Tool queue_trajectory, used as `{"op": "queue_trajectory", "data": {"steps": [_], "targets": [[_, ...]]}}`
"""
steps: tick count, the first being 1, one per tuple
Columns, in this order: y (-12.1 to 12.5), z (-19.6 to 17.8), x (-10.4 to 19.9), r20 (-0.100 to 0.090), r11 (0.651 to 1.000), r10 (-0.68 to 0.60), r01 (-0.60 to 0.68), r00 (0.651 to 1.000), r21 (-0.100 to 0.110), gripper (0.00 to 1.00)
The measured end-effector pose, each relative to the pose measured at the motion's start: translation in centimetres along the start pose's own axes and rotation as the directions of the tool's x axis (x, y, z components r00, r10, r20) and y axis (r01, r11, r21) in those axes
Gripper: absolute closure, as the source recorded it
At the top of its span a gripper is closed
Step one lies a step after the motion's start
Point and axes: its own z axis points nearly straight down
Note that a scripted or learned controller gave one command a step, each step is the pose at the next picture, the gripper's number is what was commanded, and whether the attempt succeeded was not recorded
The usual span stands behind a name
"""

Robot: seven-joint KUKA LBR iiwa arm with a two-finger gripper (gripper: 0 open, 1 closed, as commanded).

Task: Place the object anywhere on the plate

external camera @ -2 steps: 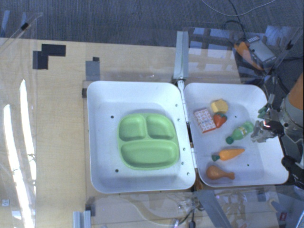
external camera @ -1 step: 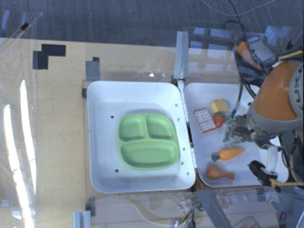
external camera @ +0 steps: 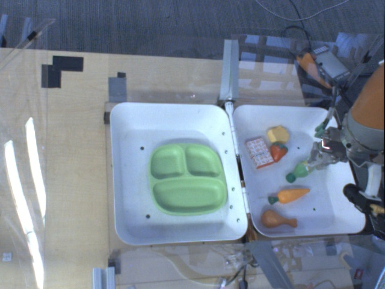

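Green divided plate [external camera: 187, 179] in the left bin [external camera: 129, 161]; end effector [external camera: 317, 159] over the right bin [external camera: 337, 218] touches a green toy [external camera: 296, 174], grip state unclear

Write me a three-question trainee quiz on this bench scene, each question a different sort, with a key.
1. True or false: the green plate lies in the left bin.
2. Which item lies nearest the gripper? A) chicken drumstick B) green bottle C) carrot
3. Fill in: the plate has ___ compartments.

Key: 1 true; 2 B; 3 three.
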Motion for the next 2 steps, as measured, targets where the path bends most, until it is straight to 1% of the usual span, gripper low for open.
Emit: {"op": "queue_trajectory", "data": {"steps": [1,2], "targets": [[2.7,0.8,-3.9,0.000,0.999,0.054,-0.054,0.999,0.000,1.00],[2.2,11.3,5.5,-0.002,0.979,-0.203,0.203,0.979,-0.004,1.00]]}}
